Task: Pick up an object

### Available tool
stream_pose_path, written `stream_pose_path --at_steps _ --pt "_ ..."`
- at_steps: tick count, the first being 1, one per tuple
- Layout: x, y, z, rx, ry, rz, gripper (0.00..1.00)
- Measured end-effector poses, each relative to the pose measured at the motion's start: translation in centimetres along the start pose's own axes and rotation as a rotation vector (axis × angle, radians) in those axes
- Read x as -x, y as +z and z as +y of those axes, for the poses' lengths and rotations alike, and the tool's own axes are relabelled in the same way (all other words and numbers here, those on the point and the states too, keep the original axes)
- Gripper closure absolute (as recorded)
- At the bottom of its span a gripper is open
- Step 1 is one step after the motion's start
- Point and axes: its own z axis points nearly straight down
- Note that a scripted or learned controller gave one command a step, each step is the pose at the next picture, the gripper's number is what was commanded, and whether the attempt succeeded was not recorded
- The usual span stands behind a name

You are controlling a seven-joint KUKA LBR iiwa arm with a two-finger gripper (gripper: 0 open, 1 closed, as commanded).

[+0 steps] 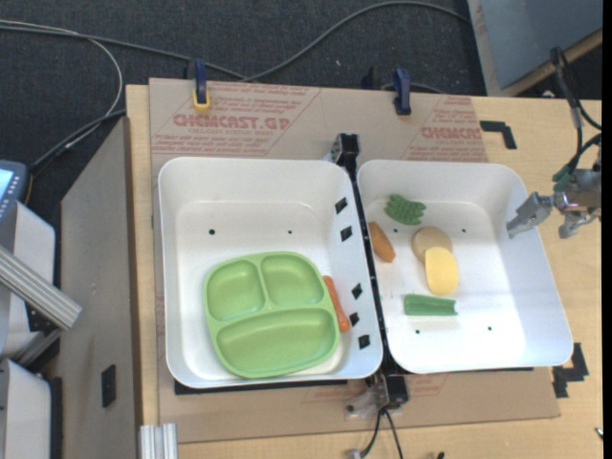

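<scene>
two shallow white bins are sitting side by side on a brown cardboard sheet [287, 113] that is covering the bench. the left bin [182, 256] is holding a green divided plate [271, 312] with three compartments, and the plate is lying in the near part of the bin. a thin orange carrot [336, 304] is lying just beside the right edge of the plate, close to the wall between the two bins.

the right bin [516, 304] is holding the loose objects. a green leafy piece [405, 207] is lying in the far part, near the middle. an orange sausage-like piece [382, 243] is lying near the left wall of this bin. a tan round piece [429, 241] and a yellow piece [442, 271] are touching each other in the middle, the yellow one nearer to the camera. a green flat piece [429, 305] is lying just in front of them, apart from the yellow one.

the gripper [564, 208] is hanging at the right edge of the view, just beside the right wall of the right bin and well apart from all the objects. it is too small and partly cut off, so i cannot tell how far it is open. nothing is showing between its fingers.

a yellow clamp [201, 89] and a blue clamp [402, 92] are gripping the far edge of the cardboard.
</scene>
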Motion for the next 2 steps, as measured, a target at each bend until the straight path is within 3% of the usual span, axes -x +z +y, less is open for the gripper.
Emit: stream_pose_path --at_steps 1,2 --pt "-0.1 -0.6 0.2 0.011 -0.003 -0.003 0.0" --pt "-0.2 5.7 -0.1 0.005 -0.002 0.0 0.0"
